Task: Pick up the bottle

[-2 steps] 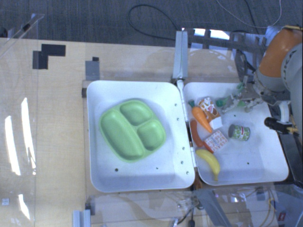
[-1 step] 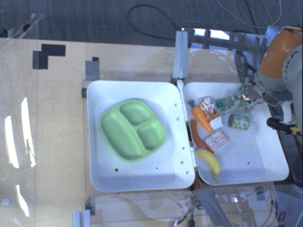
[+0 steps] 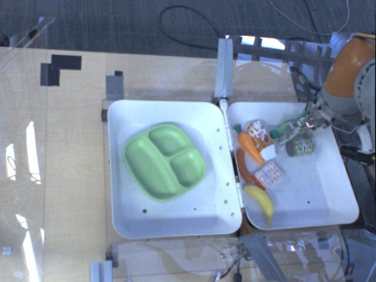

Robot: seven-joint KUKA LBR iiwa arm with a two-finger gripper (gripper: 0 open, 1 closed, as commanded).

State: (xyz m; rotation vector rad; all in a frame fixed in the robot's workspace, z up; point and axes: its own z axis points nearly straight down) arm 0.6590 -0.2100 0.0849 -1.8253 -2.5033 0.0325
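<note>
pale wood bench (image 3: pixel 64 157), dark carpet (image 3: pixel 117 10) behind

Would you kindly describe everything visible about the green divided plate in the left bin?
The green divided plate is a light green, rounded-oblong tray that looks like smooth plastic. It has three compartments: one long one along its left side and two smaller ones on the right, split by raised ridges. All three look bare. It lies flat, right side up, turned at a slant, near the middle of the left white bin, resting on the bin's floor. Nothing else touches it.
</note>
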